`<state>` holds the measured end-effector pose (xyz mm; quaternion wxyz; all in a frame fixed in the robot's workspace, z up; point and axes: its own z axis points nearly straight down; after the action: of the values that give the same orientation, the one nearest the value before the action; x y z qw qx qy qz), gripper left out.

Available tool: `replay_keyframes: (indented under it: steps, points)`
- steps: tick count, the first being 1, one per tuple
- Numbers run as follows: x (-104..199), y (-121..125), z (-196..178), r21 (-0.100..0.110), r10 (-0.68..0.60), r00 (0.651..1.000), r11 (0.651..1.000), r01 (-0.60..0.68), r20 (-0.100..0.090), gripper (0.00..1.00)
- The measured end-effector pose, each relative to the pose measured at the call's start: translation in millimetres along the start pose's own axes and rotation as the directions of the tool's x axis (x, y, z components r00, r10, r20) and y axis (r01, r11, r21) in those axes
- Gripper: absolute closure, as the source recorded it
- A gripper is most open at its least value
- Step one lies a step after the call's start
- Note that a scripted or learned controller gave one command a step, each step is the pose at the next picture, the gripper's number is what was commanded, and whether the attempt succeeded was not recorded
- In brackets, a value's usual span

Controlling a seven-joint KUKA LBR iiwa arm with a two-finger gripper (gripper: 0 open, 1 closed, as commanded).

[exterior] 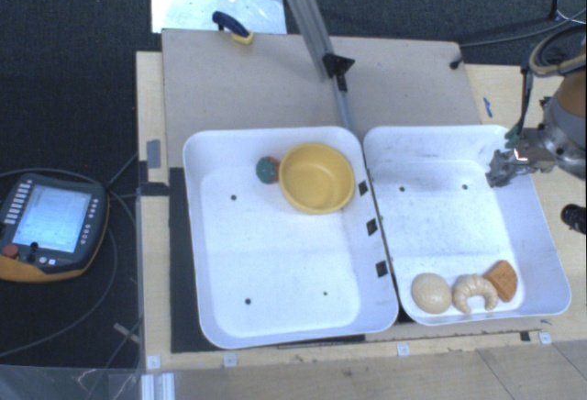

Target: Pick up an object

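A yellow bowl (316, 178) lies at the back of the left bin (275, 297), with a small green and red ball (267, 170) touching its left side. In the right bin (440, 205), along the front wall, sit a pale round bun (431, 293), a cream croissant (475, 292) and an orange-brown wedge (502, 279). My gripper (503, 168) hangs at the right bin's far right rim, well away from all the objects, with nothing seen between its fingers.
A grey pole (307, 8) slants across the board behind the bins. A yellow and black clamp (233, 27) sits at the board's back left. A teach pendant (48, 226) lies on the floor to the left. Cables (550, 50) run at the right.
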<state>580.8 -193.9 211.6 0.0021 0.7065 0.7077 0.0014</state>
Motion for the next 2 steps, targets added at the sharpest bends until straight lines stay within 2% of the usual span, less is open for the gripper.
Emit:
replay_keyframes:
  steps: [1,2]
  points:
    - [7,0,-60,-0.001,0.0,1.0,1.0,0.0,0.0,1.0]
    - [50,-1,-60,0.004,-0.002,1.0,1.0,0.002,-0.002,1.0]
